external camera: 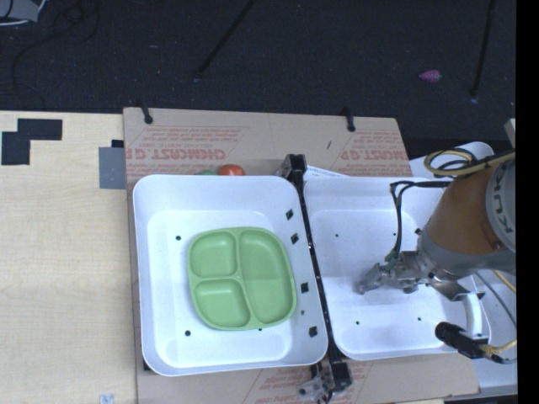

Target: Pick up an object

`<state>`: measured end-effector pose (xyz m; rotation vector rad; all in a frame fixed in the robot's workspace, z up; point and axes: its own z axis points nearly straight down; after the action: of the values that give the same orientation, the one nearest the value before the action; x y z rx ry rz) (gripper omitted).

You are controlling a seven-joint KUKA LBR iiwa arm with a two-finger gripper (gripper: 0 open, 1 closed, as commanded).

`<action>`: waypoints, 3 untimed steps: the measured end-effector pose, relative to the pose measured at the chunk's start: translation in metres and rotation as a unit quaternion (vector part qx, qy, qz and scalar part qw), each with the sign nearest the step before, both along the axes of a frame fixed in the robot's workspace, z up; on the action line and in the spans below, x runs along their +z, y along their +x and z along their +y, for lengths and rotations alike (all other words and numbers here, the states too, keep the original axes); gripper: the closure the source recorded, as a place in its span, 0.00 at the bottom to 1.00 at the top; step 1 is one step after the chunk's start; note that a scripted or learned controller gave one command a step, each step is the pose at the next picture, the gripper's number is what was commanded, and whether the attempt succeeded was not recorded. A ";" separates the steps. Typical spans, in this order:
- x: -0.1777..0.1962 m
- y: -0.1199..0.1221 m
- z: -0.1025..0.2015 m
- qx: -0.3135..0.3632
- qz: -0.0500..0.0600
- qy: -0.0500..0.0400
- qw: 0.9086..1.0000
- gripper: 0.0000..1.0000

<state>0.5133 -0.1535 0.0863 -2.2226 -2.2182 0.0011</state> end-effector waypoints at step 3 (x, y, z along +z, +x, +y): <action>0.127 0.002 -0.002 0.001 -0.002 -0.001 1.000 1.00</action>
<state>0.5153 -0.1551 0.2133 -2.2223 -2.2236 -0.0022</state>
